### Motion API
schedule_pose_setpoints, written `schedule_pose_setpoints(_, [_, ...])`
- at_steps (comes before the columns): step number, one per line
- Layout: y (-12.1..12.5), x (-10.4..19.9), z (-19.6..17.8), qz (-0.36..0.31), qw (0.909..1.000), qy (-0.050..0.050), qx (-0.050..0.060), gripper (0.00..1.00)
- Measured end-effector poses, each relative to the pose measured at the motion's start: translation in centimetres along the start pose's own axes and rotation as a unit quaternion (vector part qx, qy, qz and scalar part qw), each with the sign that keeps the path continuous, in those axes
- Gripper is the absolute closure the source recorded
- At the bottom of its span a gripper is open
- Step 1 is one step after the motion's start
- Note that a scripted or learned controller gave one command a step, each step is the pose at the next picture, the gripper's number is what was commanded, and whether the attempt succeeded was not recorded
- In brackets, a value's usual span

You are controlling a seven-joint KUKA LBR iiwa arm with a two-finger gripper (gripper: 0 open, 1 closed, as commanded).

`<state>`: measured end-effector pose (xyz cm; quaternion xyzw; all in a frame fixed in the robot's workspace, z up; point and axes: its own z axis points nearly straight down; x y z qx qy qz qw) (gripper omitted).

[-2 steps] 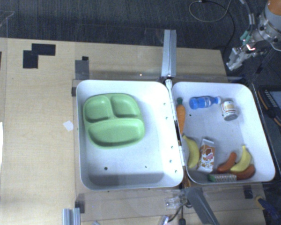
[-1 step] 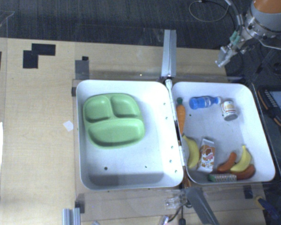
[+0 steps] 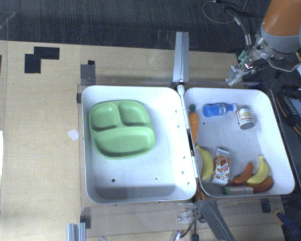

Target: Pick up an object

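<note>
From my remote station I see the arm (image 3: 286,14) at the upper right of the camera view, its orange band above the grey wrist. The gripper (image 3: 239,70) hangs above the far edge of the right bin (image 3: 271,109), outside the bin's floor and over the wooden table (image 3: 35,134). I cannot tell whether it is open or closed; nothing is visible in its grasp.

The right bin contains the pickable objects. A blue bottle (image 3: 218,109) lies on its side near the far wall. A small can (image 3: 246,118) lies just beside it to the right, tilted. An orange carrot (image 3: 193,126) lies along the left wall. Nearer the front, a yellow banana (image 3: 205,162) lies beside a small juice carton (image 3: 221,166); the two appear to touch. At the front right corner, a second banana (image 3: 260,171), a red-orange sausage-shaped item (image 3: 242,173) and a dark red item (image 3: 262,186) are clustered together, with a small green-and-red object (image 3: 238,190) against the front wall. All objects are well apart from the gripper.

The left bin (image 3: 165,179) holds a green divided plate (image 3: 122,128) with three compartments, positioned toward the far left portion of the bin.
</note>
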<state>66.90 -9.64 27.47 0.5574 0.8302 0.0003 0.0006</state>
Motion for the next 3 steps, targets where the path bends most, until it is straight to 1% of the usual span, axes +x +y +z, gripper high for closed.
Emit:
schedule_pose_setpoints(1, [0.8,2.8,-8.9,0.046,0.9989,-0.001,-0.001,1.00])
schedule_pose_setpoints(2, [2.8,6.8,-7.6,0.126,0.9921,0.000,0.000,1.00])
schedule_pose_setpoints(3, [1.7,4.1,-8.5,0.147,0.9891,0.000,-0.001,1.00])
